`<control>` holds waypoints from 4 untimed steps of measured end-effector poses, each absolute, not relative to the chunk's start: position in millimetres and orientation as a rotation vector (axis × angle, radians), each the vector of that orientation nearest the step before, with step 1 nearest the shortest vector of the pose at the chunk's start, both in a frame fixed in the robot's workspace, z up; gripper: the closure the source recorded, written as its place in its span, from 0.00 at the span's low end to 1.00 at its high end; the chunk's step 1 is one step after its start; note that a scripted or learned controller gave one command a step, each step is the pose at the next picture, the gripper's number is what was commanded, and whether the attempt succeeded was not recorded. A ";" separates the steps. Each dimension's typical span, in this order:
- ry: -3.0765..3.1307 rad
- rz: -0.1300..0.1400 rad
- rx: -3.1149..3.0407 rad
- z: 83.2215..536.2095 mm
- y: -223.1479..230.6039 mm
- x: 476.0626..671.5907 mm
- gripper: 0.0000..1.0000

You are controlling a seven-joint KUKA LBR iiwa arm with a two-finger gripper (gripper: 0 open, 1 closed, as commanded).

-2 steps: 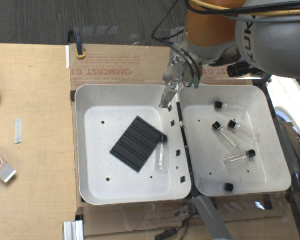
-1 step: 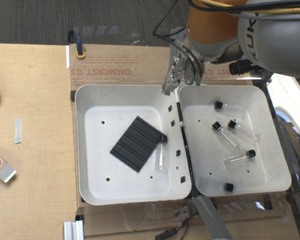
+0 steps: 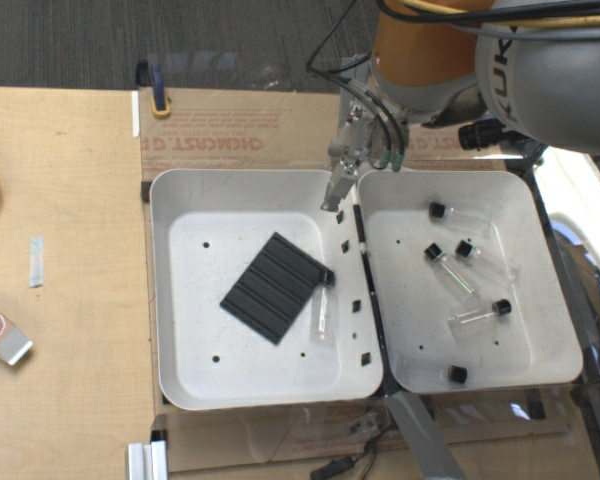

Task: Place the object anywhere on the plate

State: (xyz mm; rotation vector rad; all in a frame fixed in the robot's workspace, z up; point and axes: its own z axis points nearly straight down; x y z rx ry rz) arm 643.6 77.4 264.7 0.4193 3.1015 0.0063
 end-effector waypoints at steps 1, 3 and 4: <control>3.097 0.008 0.424 274.1 76.3 644.8 1.00; 3.092 0.010 0.428 283.4 75.1 646.0 1.00; 3.092 0.010 0.429 283.3 74.9 646.0 0.00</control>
